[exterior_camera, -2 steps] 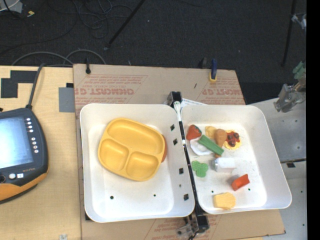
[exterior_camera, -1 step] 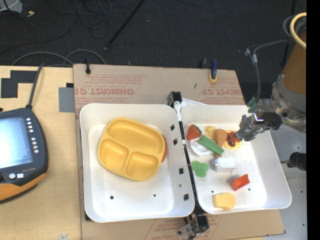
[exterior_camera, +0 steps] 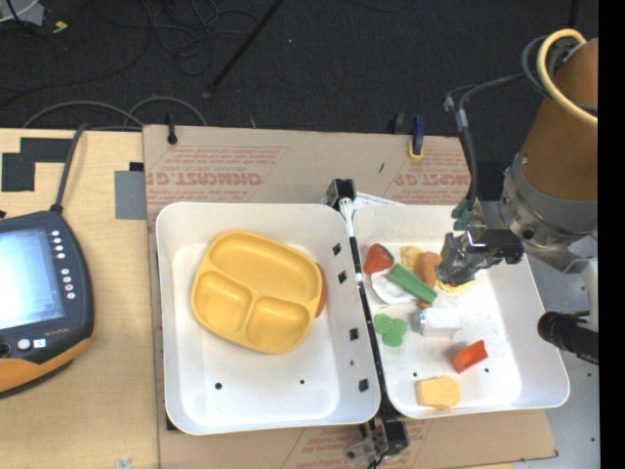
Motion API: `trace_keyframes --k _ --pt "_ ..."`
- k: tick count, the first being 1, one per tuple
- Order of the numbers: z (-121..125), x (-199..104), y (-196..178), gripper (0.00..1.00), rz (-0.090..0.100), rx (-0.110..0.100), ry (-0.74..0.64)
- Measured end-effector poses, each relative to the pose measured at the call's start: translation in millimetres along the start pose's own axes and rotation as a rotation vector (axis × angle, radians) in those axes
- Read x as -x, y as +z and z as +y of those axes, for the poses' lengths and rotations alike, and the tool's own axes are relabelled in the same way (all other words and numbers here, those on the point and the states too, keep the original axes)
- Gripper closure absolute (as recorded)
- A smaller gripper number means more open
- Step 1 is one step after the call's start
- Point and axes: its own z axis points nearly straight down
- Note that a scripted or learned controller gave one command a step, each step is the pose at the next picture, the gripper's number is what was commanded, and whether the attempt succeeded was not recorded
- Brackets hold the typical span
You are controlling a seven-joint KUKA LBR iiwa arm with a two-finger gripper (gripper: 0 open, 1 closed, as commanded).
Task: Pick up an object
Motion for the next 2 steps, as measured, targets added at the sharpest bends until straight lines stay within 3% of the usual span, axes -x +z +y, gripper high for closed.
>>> trace_keyframes --k 1,2 --pt "0.9 -38.3 -5.7 1.00 -0.002 0.000 0.003" --pt "2.8 -99.6 -59.5 1.00 -0.001 0.005 -0.001"
